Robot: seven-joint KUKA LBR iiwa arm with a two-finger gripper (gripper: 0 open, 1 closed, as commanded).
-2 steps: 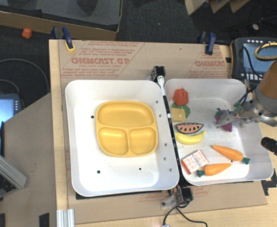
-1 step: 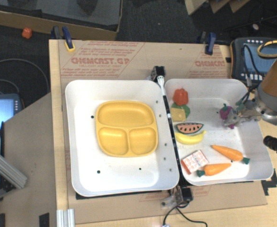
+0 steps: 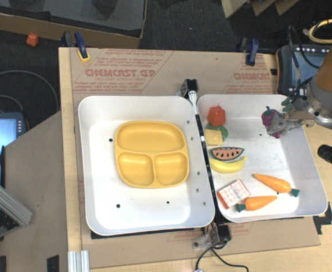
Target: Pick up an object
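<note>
Carrots are seen nearest the camera: one carrot [image 3: 256,203] lies at the front of the right bin [image 3: 307,169], with a second carrot [image 3: 274,183] just behind it and a small red-and-white box [image 3: 232,192] beside them. Further back, a watermelon slice [image 3: 227,152] rests on a banana [image 3: 229,164], and a tomato [image 3: 216,115] sits above a yellow-and-green piece [image 3: 214,135] close to the bin's left wall. A yellow tray [image 3: 152,153] with three compartments is laid in the left bin [image 3: 97,169]. At the far right corner of the right bin, a purple item [image 3: 270,119], perhaps grapes, is seen just at the tip of the gripper [image 3: 284,120], which reaches in from the right. Whether the gripper is spread or closed, and whether the purple item is actually between its fingers, cannot be told from this view. The step in hand is judged to be a grasp at that purple item. For it to be done well, the item should be centred between the fingers before closing, the bin wall nearby should be cleared, and the lift should be made straight up and slowly, so that a lumpy, rounded thing is not squeezed out sideways.
</note>
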